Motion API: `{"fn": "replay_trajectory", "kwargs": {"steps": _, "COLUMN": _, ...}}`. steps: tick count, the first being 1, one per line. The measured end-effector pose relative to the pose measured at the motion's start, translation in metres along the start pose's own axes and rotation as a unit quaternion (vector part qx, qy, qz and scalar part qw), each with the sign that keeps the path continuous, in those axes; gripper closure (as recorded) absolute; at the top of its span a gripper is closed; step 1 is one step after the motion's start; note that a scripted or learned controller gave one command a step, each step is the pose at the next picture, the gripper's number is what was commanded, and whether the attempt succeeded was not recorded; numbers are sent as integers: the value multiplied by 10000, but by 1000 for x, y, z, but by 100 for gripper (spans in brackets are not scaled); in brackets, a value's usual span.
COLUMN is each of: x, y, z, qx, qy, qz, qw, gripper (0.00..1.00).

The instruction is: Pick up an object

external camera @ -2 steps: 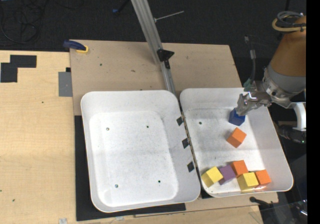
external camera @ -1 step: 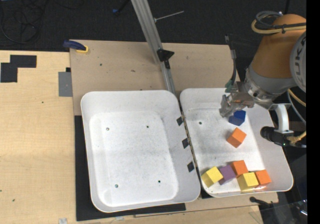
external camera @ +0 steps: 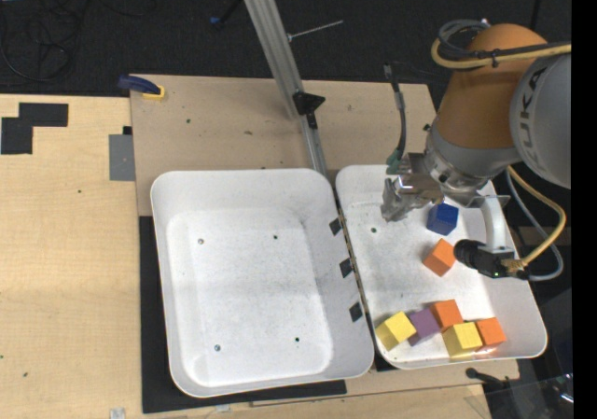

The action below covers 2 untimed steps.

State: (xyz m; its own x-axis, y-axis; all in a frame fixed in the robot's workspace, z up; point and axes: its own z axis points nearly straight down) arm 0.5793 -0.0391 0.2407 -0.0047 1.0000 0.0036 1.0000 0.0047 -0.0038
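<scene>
My gripper [external camera: 398, 203] hangs over the upper part of the right bin [external camera: 373, 254], with nothing visible in it. Just to its right lies a blue block [external camera: 444, 218]. Below that, an orange block [external camera: 438, 258] sits tilted near the bin's middle. Along the bin's near edge is a cluster: a yellow block [external camera: 397, 328], a purple block [external camera: 424, 323], an orange block [external camera: 447, 314], another yellow block [external camera: 462, 339] and another orange block [external camera: 490, 331].
The left bin [external camera: 177, 221] stands beside the right one, with black clips along the shared rim. An aluminium bar [external camera: 280, 53] slants up from between the bins. A blue and yellow clamp [external camera: 140, 85] sits at the bench's far left corner.
</scene>
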Motion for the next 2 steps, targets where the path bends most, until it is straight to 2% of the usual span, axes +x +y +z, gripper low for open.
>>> {"fn": "replay_trajectory", "kwargs": {"steps": 2, "x": 112, "y": -18, "z": 18, "qx": 16, "qy": -7, "qz": 4, "qw": 10000, "gripper": 100}}
